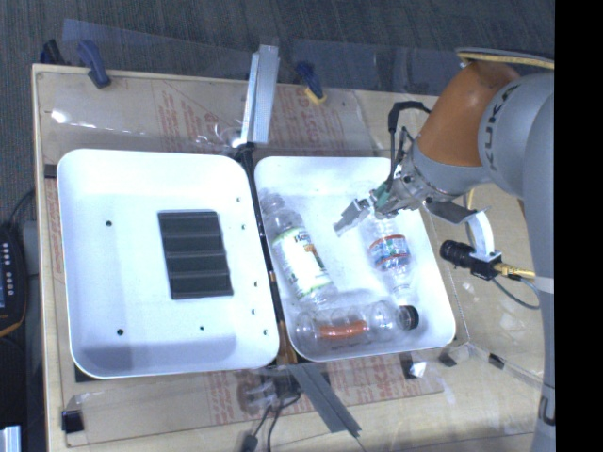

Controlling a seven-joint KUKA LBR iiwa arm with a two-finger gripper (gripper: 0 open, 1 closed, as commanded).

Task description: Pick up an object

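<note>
Three clear plastic bottles lie on their sides in the right white bin (435, 301), loose and jumbled, looks like they were dumped there for grasp tries. The clear bottle with white-green label (300, 257) lies diagonally near the divider. The clear bottle with orange label (350, 323) lies along the bottom wall, black cap to the right. The small clear water bottle with red-blue label (389, 255) lies toward the right wall. The left white bin (94, 196) has only a dark ribbed rectangular tray (194, 253).

The grey arm with orange band comes in from the right, wrist bent down. The two-finger gripper (363, 210) hangs just above the small bottle's top end. Fingers look spread, nothing between them. Likely lining up for the small bottle.
</note>
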